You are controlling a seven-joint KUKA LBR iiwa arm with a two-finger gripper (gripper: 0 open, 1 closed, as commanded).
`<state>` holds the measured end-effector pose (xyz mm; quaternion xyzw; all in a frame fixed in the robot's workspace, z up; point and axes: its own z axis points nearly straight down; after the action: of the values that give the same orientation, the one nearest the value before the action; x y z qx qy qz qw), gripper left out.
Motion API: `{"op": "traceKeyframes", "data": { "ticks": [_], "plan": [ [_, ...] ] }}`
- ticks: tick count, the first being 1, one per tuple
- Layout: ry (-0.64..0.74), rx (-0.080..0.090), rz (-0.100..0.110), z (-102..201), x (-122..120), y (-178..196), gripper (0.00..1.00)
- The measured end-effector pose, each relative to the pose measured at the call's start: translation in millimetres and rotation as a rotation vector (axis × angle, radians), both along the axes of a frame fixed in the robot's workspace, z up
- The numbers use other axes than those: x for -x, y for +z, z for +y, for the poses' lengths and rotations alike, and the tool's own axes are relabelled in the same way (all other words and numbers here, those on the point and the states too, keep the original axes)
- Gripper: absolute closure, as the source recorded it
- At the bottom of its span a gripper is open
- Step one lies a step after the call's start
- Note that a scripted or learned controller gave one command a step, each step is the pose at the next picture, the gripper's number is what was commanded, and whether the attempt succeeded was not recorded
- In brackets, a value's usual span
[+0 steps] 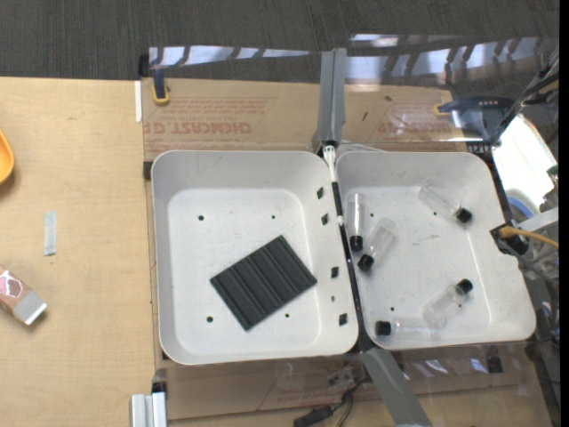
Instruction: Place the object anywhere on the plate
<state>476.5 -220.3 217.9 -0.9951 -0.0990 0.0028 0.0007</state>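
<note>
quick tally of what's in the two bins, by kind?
Clear vials with black caps: 5, all in the right bin
Dark ribbed plate: 1, lying at a slant in the left bin
Total: 6

Red printing runs across the flattened cardboard sheet (213, 118) that lies behind the two bins on the worktop. It appears upside down from this view, and its large line seems to read "CHEMCRZT. G F", though the letters are too blurred to be sure of each one. Smaller red lines above and below it, and fainter red marks further right on the cardboard, cannot be read.
</note>
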Motion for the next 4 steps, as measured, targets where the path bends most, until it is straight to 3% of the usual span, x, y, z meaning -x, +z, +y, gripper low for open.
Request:
{"op": "traceKeyframes", "data": {
  "ticks": [1,2,3,4],
  "plan": [
    [0.097,0.000,-0.001,50.3,-0.6,33.6,1.00],
    [0.045,0.002,0.000,142.9,-0.6,66.7,1.00],
    [0.003,0.003,0.001,197.6,-13.8,50.6,1.00],
    [0.005,0.003,-0.001,249.6,-0.5,54.8,1.00]
  ]
}}
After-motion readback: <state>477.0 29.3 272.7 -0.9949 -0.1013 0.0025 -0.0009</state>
